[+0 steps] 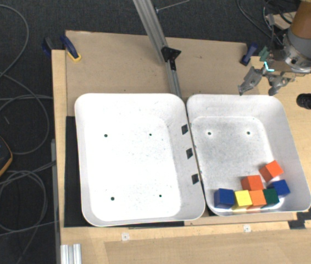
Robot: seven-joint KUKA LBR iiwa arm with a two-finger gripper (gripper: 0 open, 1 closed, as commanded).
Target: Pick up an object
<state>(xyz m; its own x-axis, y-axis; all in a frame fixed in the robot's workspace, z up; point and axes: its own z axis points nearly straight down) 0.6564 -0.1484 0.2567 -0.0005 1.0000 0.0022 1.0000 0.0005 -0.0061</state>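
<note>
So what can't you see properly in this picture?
- Arm: camera view, cut off by the top and right edges above its orange band.
- Gripper: small and far off, so whether it is open is unclear.
- Green block: mostly hidden behind the orange block in the right bin.

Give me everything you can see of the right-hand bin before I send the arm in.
The right bin is a shallow white tray with rounded corners and a speckled, scuffed floor bearing two dark dots near its far side. It lies flat on the wooden bench, pressed against the left bin. Small blocks, orange, blue, yellow and green, cluster in its near right corner. The gripper, open, hangs above its far rim.
</note>
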